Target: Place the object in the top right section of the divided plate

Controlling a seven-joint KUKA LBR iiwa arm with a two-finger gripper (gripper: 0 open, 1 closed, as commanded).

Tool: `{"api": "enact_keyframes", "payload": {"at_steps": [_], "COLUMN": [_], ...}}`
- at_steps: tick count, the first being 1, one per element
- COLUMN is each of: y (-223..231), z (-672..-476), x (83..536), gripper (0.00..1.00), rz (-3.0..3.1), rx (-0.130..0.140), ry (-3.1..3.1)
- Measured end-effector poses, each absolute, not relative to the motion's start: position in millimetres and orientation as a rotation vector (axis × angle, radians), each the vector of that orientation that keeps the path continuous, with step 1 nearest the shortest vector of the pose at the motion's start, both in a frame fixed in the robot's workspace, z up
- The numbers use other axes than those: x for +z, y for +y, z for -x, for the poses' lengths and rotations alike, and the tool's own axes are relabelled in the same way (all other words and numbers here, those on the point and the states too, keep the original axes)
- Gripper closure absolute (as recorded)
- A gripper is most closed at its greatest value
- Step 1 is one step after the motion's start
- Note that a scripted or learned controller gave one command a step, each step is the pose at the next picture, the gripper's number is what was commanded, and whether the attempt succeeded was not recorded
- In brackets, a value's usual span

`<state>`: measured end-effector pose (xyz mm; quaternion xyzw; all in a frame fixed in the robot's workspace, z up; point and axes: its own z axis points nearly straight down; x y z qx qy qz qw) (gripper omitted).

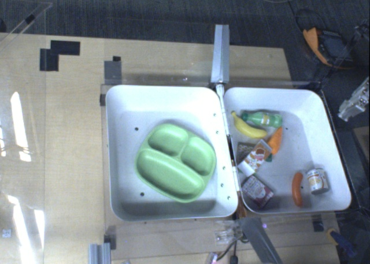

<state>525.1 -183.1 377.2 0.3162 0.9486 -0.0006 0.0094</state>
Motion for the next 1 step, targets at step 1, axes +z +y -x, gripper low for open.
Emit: {"api": "enact_keyframes", "payload": {"at_steps": [1], "y": [-37.2], "z": [-629.4], "x": [321.1], "gripper": [1.0], "rz": [-0.97], "rx": [0.004], "ry": [2.981]}}
